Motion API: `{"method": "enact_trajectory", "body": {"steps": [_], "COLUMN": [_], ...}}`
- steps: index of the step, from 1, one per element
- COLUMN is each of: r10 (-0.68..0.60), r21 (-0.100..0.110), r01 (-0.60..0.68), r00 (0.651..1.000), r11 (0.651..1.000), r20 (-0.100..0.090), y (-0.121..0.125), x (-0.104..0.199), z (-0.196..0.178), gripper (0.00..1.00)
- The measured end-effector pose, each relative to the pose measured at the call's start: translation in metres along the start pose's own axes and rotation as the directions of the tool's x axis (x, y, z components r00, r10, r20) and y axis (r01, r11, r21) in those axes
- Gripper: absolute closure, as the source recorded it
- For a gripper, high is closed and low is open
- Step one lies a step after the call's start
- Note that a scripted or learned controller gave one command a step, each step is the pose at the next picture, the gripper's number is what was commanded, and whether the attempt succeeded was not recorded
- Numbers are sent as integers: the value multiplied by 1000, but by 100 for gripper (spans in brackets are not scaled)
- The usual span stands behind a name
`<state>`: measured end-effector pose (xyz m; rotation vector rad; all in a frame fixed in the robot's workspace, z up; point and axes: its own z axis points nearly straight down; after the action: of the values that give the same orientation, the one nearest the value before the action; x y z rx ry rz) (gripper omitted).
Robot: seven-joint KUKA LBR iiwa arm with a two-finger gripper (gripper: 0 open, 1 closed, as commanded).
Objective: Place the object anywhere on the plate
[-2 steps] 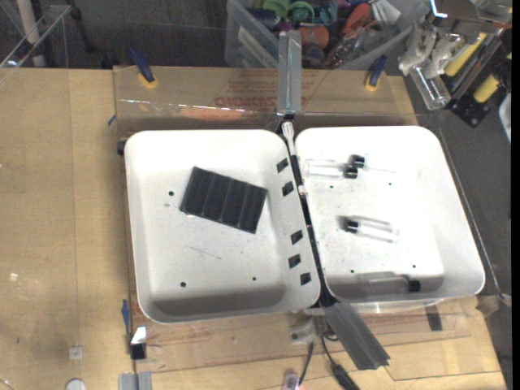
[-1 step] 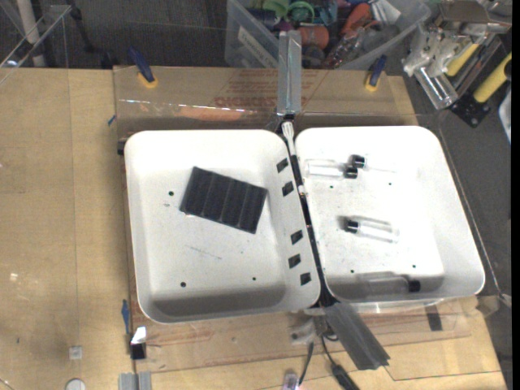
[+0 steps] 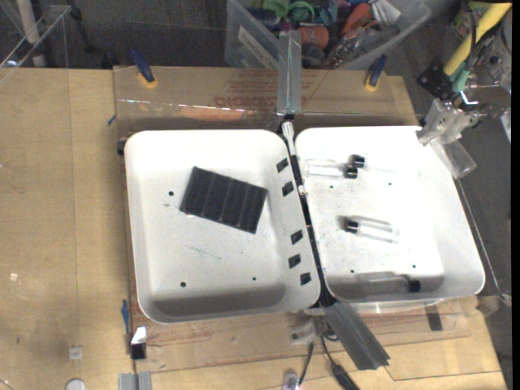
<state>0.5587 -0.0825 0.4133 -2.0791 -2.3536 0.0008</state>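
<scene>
My gripper (image 3: 444, 131) hangs over the far right corner of the right bin (image 3: 431, 218); whether it is open or closed I cannot tell, and I see nothing held in it. The clear tubes with black caps all lie apart from me on the bin floor. One tube (image 3: 335, 169) is to my left in the view, another (image 3: 370, 228) nearer the camera, and a third (image 3: 396, 282) against the near wall. The black ribbed plate (image 3: 223, 199) is well apart from me, beyond the divider, in the left bin (image 3: 154, 258).

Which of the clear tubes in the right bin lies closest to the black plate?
The middle tube, black cap pointing left. The far tube sits further from the plate; a third lies along the near wall.
</scene>
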Motion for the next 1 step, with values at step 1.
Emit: {"method": "enact_trajectory", "body": {"steps": [1], "r10": [-262], "r21": [-5], "r01": [262], "r00": [965], "r11": [965], "r20": [3], "y": [21], "x": [27], "z": [-22], "gripper": [100]}}
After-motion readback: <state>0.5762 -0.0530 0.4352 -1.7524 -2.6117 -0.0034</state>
